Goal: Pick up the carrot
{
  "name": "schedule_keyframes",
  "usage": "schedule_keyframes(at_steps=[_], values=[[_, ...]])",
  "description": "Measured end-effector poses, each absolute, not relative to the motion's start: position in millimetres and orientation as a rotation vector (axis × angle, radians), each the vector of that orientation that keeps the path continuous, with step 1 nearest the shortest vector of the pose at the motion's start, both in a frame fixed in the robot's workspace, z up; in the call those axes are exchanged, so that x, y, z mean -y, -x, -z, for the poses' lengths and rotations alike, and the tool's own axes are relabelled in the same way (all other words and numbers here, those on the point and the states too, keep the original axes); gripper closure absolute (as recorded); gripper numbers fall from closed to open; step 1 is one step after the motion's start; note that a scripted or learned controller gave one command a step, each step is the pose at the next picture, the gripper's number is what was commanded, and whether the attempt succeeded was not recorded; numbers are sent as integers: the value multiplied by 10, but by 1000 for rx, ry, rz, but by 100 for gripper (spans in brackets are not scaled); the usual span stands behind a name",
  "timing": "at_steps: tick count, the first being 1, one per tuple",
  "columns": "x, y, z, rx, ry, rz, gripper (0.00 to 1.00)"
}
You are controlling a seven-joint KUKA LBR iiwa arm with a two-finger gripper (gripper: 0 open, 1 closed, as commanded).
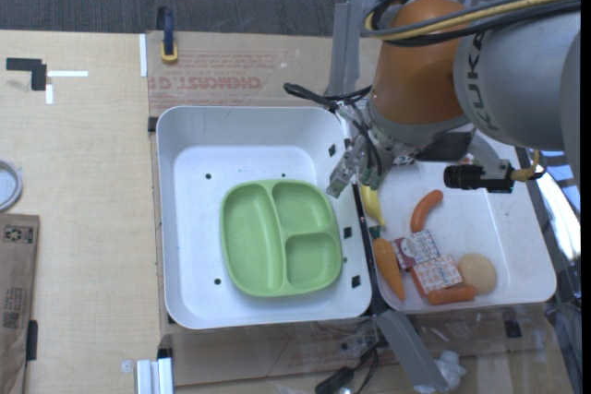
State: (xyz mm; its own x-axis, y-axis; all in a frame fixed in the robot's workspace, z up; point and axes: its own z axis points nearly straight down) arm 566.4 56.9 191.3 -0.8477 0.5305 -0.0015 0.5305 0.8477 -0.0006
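Carrot (389, 269) lies at the right bin's (517, 291) left wall; my jaws (351, 173) hover above, whether parted I cannot tell.

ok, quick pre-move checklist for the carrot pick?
1. Carrot located: ok, at the right bin's left wall, beside the packet.
2. Carrot free of the gripper: ok, gripper sits above the wall between the bins, apart from it.
3. Gripper over carrot: not ok, it is farther back.
4. Fingers open: cannot tell.
5. Close neighbours: not ok, the packet and the yellow piece crowd the carrot.
6. Green divided plate out of the way: ok, in the left bin.
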Motion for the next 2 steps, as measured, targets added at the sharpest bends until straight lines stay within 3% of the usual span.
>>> schedule_keyframes(at_steps=[1,2], values=[[-560,-5675,-2003,-3016,-867,2,100],[-573,-6516,-2214,-3047,-748,1,100]])
